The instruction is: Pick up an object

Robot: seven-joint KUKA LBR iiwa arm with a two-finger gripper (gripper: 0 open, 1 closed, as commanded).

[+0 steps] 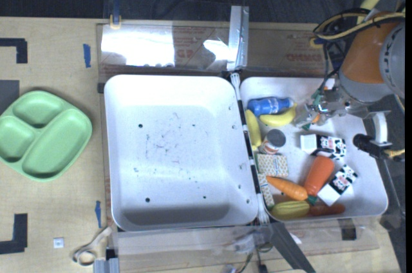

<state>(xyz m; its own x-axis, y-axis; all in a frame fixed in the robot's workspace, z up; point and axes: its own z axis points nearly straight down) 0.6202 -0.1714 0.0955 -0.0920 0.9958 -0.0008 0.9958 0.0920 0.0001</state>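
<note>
The right bin [367, 197] holds several small things: a blue bottle [269, 104], a yellow banana [278, 117], a plush carrot [319, 174], a smaller carrot [288, 187], a black-and-white cow-pattern block [332, 146] and a little jar with a dark lid [275, 138]. My gripper [315, 112] hangs low over the bin's far right part, just right of the banana and above the cow-pattern block. Its tips are small and dark against the bin floor.
The left bin [174, 149] lies beside the right one, with a clear plastic sheet [170, 40] behind it. A green divided plate [44, 134] rests on the bench at far left. The arm's orange band [367, 59] and cables stand over the right bin's back corner.
</note>
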